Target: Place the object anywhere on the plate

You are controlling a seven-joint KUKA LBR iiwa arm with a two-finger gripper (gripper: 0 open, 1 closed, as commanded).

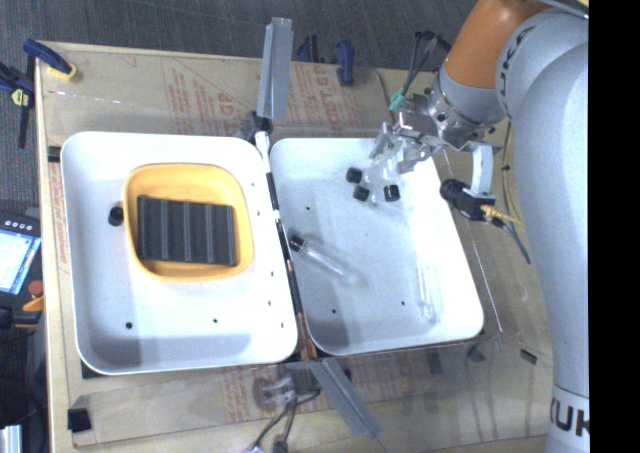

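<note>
In the camera view, the grey arm (545, 141) is reaching in from three o'clock. Its orange band is sitting at about one o'clock in the picture. The fingers (354, 176) are hanging over the upper part of the right bin (455, 326), towards that bin's twelve o'clock. They are standing apart: the dark tips are showing separately, with bare white bin floor between them and nothing clamped there.

A clear tube (322, 260) with a dark end is lying on the floor of the right bin, near its nine o'clock wall. It is slanting from upper left to lower right, at about seven o'clock from the fingers and apart from them. A second clear piece (428, 291) is lying near the same bin's four o'clock corner, running almost straight up and down the picture. It is too faint for its shape to be told.

The yellow plate (185, 179) is resting in the middle of the left bin (95, 331), well apart from the tube, at nine o'clock from it. A dark ribbed block (187, 231) is sitting on the plate and covering most of its middle. A small dark knob (116, 213) is lying just beside the plate's nine o'clock rim.

Both bins are sitting side by side on the wooden counter (150, 91). Blue clamps (48, 56) are gripping the counter's far edge.
</note>
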